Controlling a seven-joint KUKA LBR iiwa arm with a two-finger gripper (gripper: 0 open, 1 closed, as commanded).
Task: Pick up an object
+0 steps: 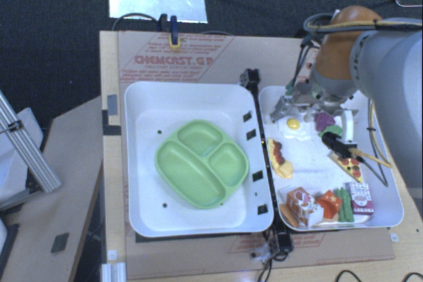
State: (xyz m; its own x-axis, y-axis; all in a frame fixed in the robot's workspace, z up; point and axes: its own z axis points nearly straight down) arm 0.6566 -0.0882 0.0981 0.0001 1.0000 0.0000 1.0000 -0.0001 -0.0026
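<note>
My gripper (285, 109) hangs low over the back left part of the right bin (395, 208), with the grey arm and its orange band reaching in from the right. A toy fried egg (293, 124) lies just below and to the right of the gripper tip. A purple toy (324, 121) sits beside the egg, close under the wrist. Nothing shows as held.
The right bin also holds a pizza slice (349, 166), a yellow and red toy (281, 162), a small printed box (301, 204), an orange-red toy (328, 203), a green toy (344, 200) and a red packet (359, 198). A green divided plate (201, 163) lies in the left bin (142, 109).
</note>
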